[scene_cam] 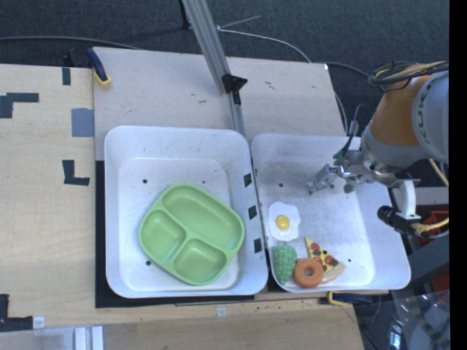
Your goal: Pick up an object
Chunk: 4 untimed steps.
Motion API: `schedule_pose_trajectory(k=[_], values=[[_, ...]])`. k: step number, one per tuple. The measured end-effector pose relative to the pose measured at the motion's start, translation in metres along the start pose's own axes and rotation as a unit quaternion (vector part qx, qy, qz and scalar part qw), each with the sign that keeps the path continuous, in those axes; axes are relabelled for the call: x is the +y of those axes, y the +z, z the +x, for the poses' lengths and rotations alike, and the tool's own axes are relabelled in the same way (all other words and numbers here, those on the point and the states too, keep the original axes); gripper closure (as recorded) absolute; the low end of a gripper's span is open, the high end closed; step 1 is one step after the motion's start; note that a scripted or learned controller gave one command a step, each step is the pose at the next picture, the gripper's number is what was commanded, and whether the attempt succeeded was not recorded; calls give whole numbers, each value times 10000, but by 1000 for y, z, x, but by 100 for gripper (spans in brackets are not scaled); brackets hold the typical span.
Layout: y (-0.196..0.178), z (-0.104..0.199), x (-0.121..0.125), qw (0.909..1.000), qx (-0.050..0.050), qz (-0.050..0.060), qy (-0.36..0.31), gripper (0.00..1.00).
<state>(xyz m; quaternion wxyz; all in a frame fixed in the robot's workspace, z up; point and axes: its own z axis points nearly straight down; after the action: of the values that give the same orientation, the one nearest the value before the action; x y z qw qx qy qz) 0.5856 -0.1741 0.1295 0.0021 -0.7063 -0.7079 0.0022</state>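
My two-finger gripper (330,178) hangs over the far part of the right-hand shallow white bin (379,268), its fingers spread and nothing between them. The pickable toys sit clustered at that bin's near left corner: a flat white fried egg with a yellow yolk (284,222), a bumpy green plastic vegetable (284,257), an orange ring doughnut (309,272) and a pizza slice (323,257). They look light, stiff and slick; I judge the doughnut's rim the surest hold, the egg too flat. My grey arm (408,122) reaches in from the right, wrist bent leftward. The green three-part plate (191,233) lies in the left bin.
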Motion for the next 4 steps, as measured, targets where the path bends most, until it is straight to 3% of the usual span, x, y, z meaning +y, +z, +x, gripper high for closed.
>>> schedule_pose_trajectory(k=[1,3,4], values=[[-13,0,1,10000,0,-20,-9,100],[-129,-2,0,10000,-9,-58,0,100],[-134,54,4,10000,9,-34,-25,100]])
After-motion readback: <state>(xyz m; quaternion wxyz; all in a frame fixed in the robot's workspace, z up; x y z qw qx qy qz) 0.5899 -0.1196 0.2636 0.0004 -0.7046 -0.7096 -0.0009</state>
